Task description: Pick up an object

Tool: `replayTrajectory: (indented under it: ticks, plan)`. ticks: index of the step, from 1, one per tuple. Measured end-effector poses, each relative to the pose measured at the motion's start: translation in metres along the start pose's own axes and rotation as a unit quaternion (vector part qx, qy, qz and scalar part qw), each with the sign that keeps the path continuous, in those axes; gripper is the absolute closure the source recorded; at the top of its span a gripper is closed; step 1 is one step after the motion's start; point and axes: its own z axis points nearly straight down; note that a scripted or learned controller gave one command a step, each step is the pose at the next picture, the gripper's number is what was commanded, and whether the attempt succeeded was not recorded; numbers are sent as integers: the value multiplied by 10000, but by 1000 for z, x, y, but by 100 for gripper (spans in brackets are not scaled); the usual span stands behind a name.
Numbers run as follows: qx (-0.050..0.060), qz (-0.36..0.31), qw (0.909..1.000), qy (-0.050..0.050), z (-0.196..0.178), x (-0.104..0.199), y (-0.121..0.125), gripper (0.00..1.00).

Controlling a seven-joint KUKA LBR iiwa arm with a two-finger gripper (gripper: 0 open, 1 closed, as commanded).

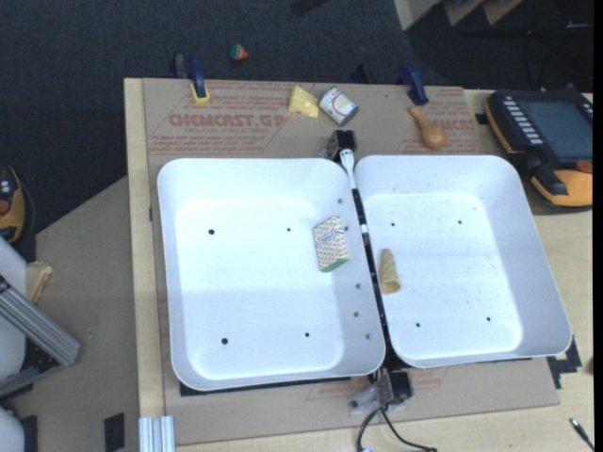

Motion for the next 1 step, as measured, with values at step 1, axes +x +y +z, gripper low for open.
replayTrajectory:
  ticks: [1]
  plan:
    - [94,-107,9999,67,163,98,-1,100]
